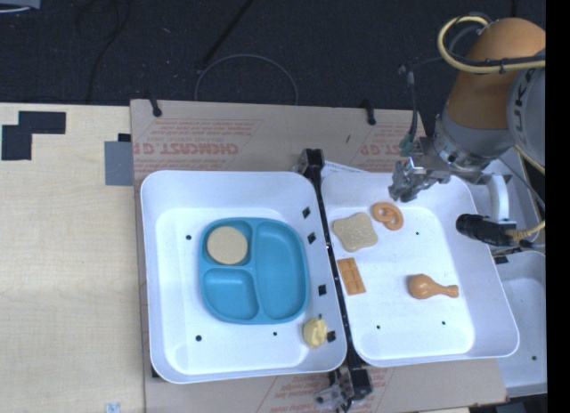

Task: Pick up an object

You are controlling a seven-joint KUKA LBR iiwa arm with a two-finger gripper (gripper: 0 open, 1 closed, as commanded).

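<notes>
My gripper [406, 187] hangs over the far edge of the right bin [485, 336], just above and right of a small pretzel [387, 215]. Nothing is visible between its fingers. A slice of toast [355, 231] lies left of the pretzel. An orange wafer [350, 276] sits near the bin's left wall, and a tan drumstick [431, 288] lies toward the right. In the left bin [169, 349] a blue divided plate [252, 271] holds a round tan cookie [226, 245]. A yellowish lump [314, 332] rests at that bin's near right corner.
The arm's orange band [499, 46] and grey wrist rise at the upper right. A black fixture [485, 227] sticks out by the right bin's right rim. A black divider [325, 251] runs between the bins. Cables lie on the dark floor behind.
</notes>
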